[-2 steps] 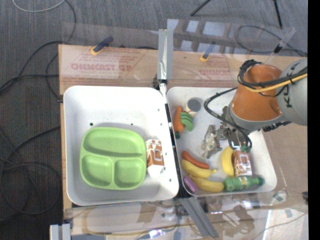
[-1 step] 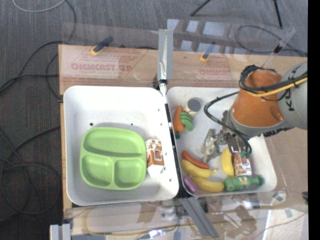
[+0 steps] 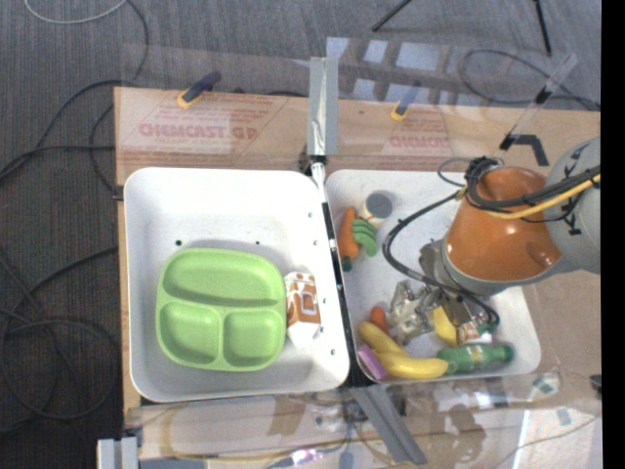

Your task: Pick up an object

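Two bananas [image 3: 398, 356], one green bottle [image 3: 477, 357], one pincer [image 3: 418, 313].

What we cannot make out in the right bin

The arm [image 3: 508, 228] runs off the right edge and covers part of the right bin [image 3: 430, 184]; beneath it the gripper [image 3: 415, 311] is a blurred metal tangle, so we cannot tell its finger position, and the small red-and-white item [image 3: 476, 333] beside it stays unidentifiable.
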`<state>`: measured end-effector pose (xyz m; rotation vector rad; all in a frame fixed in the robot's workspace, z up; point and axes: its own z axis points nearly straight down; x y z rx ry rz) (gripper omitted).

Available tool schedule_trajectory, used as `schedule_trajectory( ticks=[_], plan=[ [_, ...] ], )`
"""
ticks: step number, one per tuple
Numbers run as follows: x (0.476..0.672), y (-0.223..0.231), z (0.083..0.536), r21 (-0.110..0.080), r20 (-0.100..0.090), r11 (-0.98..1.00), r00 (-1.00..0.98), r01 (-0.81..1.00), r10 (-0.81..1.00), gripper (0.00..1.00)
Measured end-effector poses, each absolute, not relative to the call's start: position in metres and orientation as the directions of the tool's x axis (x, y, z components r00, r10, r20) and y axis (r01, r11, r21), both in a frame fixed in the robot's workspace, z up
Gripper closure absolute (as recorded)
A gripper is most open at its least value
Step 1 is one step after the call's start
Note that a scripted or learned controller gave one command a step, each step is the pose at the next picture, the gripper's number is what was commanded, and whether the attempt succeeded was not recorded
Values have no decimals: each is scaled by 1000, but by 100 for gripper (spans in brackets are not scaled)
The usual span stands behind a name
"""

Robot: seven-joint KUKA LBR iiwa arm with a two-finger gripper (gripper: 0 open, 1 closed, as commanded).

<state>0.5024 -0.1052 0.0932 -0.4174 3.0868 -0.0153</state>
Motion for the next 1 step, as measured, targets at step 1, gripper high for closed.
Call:
schedule_trajectory(
  ticks=[1],
  plan=[
    [538,-62,193,1,-3,987,-987,-160,-160,100]
  ],
)
